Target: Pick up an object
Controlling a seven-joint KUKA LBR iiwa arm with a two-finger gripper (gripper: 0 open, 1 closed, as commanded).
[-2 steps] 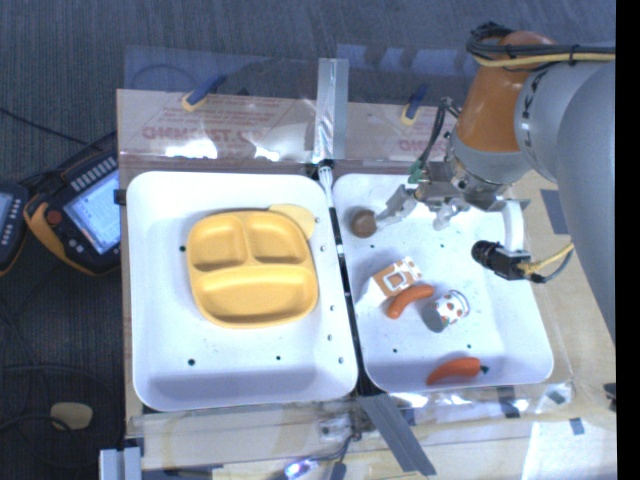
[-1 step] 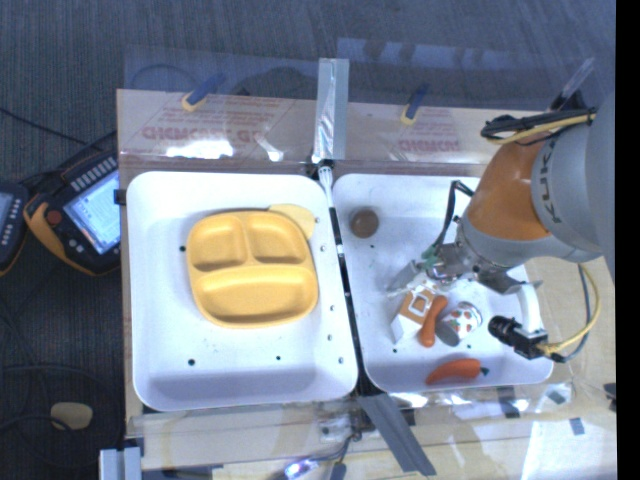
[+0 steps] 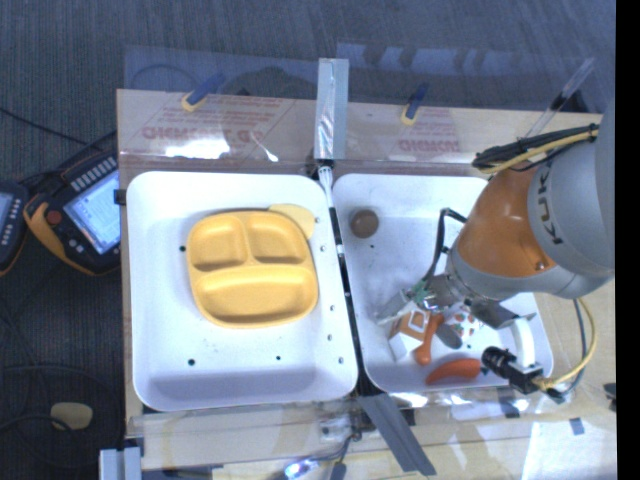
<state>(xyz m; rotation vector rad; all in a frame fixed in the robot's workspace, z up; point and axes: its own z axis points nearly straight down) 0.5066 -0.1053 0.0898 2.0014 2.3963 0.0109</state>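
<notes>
The bench point(image 3: 130, 128) carries two white bins. The left bin point(image 3: 160, 368) holds a yellow divided tray point(image 3: 252, 268). The arm point(image 3: 530, 228) reaches from the right over the right bin point(image 3: 400, 203). The gripper point(image 3: 440, 313) sits low in the near part of this bin, among a small clutter: an orange-and-white carton point(image 3: 408, 328) and a red piece point(image 3: 452, 371). Finger state: cannot tell. A brown ball point(image 3: 364, 224) lies at the far left corner, well apart.

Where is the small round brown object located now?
The small round brown object lies in the right white bin, near its upper-left corner, beside the divider, apart from the gripper.
</notes>
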